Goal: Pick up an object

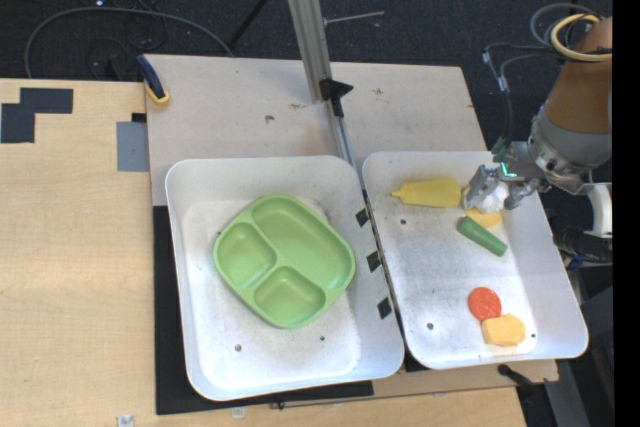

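Gripper (489, 189) low over the right bin (440, 315), near its far wall — how far open, and whether anything is held, cannot be told. Yellow piece (428, 193) just left of it; green stick (482, 236) just below. Red disc (484, 302) and orange block (503, 330) toward the near wall. Green divided tray (284, 260) in the left bin (200, 215).

Gripper (490, 187) low beside yellow item (430, 193), right bin (440, 335).

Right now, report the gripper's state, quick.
Two-finger gripper: low in the right white bin, over a small yellow piece beside the green stick; open or shut cannot be told.
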Available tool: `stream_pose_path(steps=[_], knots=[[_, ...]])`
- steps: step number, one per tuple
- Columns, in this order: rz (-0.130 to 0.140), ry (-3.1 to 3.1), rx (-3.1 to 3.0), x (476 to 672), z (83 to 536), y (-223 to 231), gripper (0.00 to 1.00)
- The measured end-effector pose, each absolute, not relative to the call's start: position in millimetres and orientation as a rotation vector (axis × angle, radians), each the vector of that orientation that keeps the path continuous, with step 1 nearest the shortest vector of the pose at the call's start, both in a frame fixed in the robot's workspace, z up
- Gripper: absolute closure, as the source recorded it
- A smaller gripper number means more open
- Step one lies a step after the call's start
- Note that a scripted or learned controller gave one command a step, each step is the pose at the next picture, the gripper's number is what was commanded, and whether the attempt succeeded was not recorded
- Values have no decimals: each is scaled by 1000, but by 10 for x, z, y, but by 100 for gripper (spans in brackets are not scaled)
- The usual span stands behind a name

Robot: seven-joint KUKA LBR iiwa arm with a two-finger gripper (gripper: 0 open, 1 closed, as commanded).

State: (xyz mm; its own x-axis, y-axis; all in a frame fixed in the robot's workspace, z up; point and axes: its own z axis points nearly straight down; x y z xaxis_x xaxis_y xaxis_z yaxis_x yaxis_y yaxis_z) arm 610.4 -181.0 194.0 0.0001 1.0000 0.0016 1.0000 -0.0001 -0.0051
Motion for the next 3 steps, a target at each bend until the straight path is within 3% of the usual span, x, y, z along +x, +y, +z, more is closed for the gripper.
stream_pose_path(steps=[1,3], knots=[[2,-2220,-2219,6111,1953,-1811,0],[-1,-2221,-2224,6175,1037,-1861,0]])
